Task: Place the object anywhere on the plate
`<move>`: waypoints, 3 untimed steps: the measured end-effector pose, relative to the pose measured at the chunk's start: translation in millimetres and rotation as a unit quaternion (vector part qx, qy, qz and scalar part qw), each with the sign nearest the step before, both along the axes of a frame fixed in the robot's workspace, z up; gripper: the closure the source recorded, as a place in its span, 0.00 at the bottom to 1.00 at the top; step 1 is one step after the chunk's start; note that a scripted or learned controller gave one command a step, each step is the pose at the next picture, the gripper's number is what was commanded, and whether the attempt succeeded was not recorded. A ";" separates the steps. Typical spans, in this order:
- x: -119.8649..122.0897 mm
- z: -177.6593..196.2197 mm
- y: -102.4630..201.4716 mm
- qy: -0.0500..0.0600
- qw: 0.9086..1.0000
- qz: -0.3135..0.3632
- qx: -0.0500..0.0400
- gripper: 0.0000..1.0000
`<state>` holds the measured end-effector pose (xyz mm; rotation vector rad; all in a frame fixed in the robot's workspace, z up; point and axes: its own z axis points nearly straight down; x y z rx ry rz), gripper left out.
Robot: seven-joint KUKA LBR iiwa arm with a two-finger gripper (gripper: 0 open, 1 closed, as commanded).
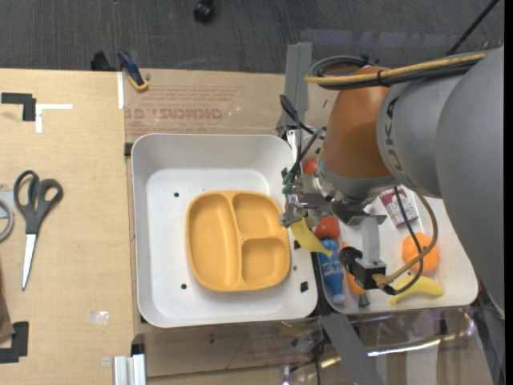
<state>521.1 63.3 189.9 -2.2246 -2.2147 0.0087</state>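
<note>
A banana [417, 289] is seen at the near edge of the right bin [461, 251], with an orange [420, 250] just beyond it and a blue item [330, 273] to the left. The claw [298, 215] is positioned over the divide between the bins, beside the right rim of the yellow plate [238, 240]. A yellow object [309, 238] hangs just below the claw; whether it is gripped cannot be told. The plate lies in the left bin [160, 215]. Scissors [32, 215] rest on the tabletop [64, 295] at far left.
</note>
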 end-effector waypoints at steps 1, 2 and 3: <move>10.2 42.5 56.2 -0.001 0.997 0.071 0.000 1.00; -11.9 19.2 115.1 0.000 0.996 0.091 0.000 1.00; -11.7 19.4 115.1 0.000 0.996 0.091 0.000 0.00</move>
